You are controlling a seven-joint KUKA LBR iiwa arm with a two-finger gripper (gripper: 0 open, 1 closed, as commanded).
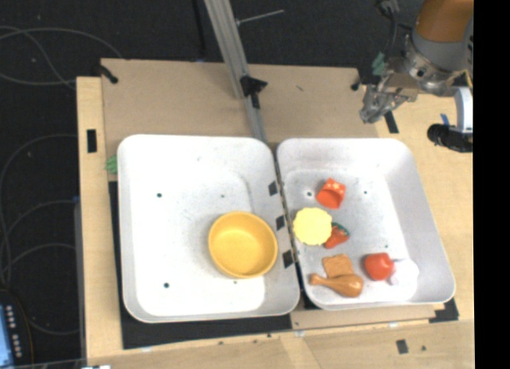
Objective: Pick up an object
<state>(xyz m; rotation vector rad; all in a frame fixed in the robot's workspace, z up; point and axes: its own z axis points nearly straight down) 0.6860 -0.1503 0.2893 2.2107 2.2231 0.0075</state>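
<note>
Camera view: left bin [159, 168] holds one yellow bowl [242, 245]; right bin [398, 168] holds six toy foods; end effector [381, 104], grip state unreadable, hovers beyond its far edge.

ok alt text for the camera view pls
Two shallow white bins sit side by side: the left holds a round yellow bowl, the right several small toy foods, mostly red, yellow and brown. The grey-and-orange arm's gripper hovers beyond the right bin's far edge.
</note>
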